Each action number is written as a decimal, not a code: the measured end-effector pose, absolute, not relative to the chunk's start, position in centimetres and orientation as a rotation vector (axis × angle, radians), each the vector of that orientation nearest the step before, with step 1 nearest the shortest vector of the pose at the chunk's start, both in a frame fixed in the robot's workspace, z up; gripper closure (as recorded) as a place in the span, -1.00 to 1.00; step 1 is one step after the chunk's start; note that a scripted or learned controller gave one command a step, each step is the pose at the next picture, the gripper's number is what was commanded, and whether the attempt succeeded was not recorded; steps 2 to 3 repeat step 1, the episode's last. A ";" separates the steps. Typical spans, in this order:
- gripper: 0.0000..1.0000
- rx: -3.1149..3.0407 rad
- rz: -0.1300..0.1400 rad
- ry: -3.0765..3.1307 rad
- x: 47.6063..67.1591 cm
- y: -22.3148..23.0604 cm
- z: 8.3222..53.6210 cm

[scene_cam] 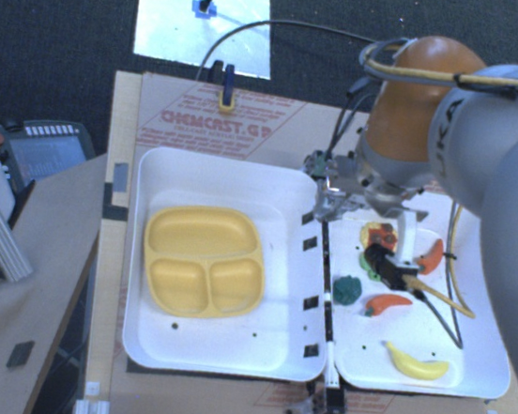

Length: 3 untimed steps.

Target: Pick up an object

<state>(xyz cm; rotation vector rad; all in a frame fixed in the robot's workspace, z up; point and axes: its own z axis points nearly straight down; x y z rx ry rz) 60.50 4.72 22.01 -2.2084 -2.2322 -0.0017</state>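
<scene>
Several toy foods lie in the right bin (pixel 474 367): a yellow banana (pixel 416 365) near the front, a dark green piece (pixel 348 289) by the divider, an orange carrot-like piece (pixel 388 305), a red-orange pepper (pixel 431 256) and a yellow and red piece (pixel 378 234). My gripper (pixel 350 200) hangs low over the back left part of this bin, close to the divider, just left of the yellow and red piece. The wrist hides what is under it.
The left bin (pixel 165 165) holds a yellow divided tray (pixel 203 260). A black-clipped divider (pixel 322 285) runs between the bins. Cardboard (pixel 223 123) lies under them, and the big grey arm (pixel 502 158) covers the right bin's back right.
</scene>
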 end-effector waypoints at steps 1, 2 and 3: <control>1.00 -2.212 -0.003 -2.231 62.3 9.0 22.1; 1.00 -2.212 -0.003 -2.231 62.3 9.0 22.1; 1.00 -2.212 -0.003 -2.231 62.3 9.0 22.1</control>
